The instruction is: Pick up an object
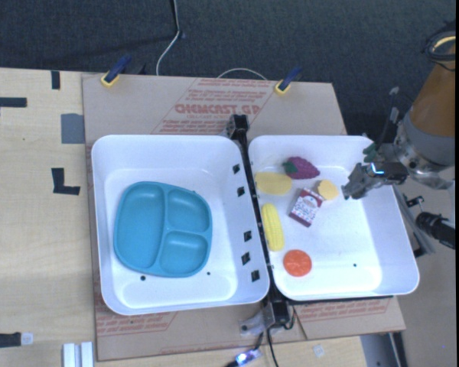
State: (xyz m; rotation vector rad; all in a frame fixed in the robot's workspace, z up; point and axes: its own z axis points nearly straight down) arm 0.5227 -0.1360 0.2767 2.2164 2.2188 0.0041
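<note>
The right bin (367, 277) holds several toy foods: a purple grape bunch (301, 167), a yellow lemon-like piece (273, 183), a small yellow piece (328, 189), a red and white carton (307, 207), a yellow corn cob (272, 227) and an orange round piece (297, 263). My gripper (358, 183) hangs over the right bin's right side, just right of the small yellow piece. Nothing shows between its dark fingers.
The left bin (107, 159) contains a blue divided plate (163, 228). Black clips run along the seam between the bins (249, 228). Both bins rest on a cardboard sheet (206, 105) held by clamps at the back.
</note>
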